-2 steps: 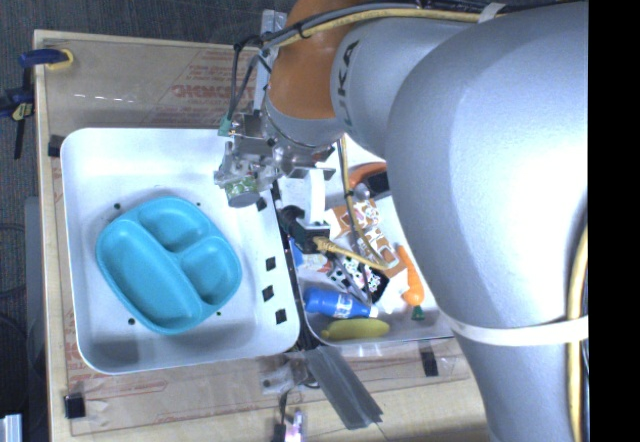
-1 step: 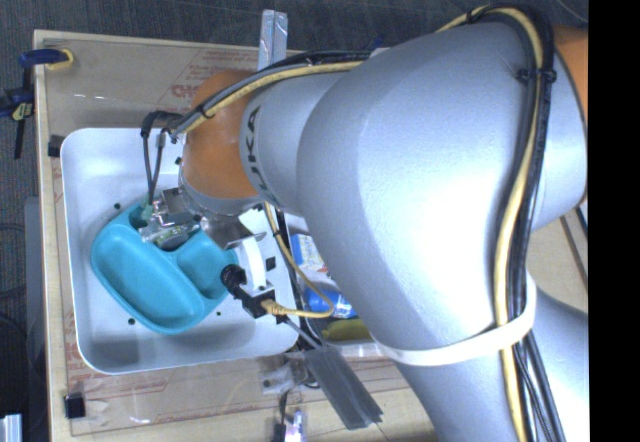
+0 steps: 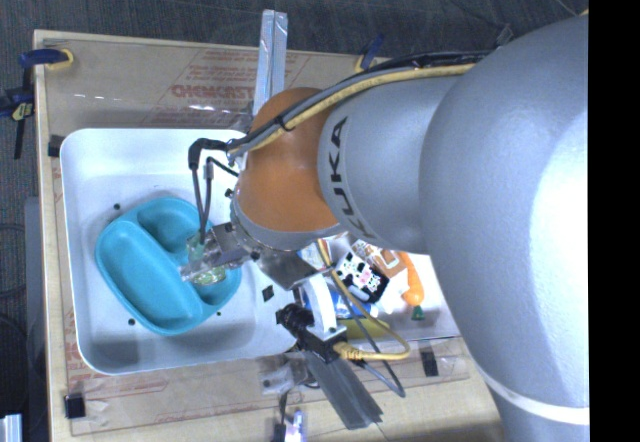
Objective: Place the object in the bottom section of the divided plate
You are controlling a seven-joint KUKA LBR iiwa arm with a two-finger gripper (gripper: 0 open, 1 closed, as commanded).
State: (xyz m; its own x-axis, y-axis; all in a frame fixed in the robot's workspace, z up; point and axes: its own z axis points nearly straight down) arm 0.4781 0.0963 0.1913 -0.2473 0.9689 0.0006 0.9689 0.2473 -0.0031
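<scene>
Over the left bin (image 3: 80, 230), the end effector (image 3: 208, 265) sits at the right edge of the blue divided plate (image 3: 150, 270). A clear, glassy object (image 3: 205, 272) lies right at its tip; grip state is unclear.

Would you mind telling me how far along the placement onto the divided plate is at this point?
Done so far: the arm has brought its end effector over the blue divided plate in the left bin. In hand: something small, clear and greenish sits at the end effector's tip above the plate's right edge; whether it is gripped is unclear. Left: nothing is visibly resting free in the bottom section.
</scene>
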